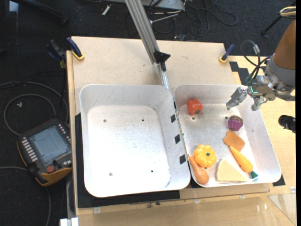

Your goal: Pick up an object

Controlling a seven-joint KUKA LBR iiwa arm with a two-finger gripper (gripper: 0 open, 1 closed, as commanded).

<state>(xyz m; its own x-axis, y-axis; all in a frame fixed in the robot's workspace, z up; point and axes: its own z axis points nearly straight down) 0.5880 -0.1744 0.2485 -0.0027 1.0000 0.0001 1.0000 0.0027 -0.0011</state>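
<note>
Two white bins sit side by side on your bench; the left bin (124,140) carries only specks, while the right bin (263,126) holds all the toy food. Your gripper (246,100) hangs over the right bin's far right part, and its two grey fingers (235,99) are spread well apart with nothing between them. Look just below and slightly left of the claw and you find the purple onion (235,122), the nearest piece, close to the fingertips but not touching them. Directly below the onion lies the brown bread slice (234,140), and touching its lower edge is the carrot (242,160), angled toward the bin's near right corner. Beside the carrot rests the pale cheese wedge (230,172). To the left of that you see the yellow pepper (205,155), with an orange sausage-like piece (199,171) against the bin's left wall. The red pepper (194,106) sits apart in the far left part of this bin, well left of the claw.
</note>
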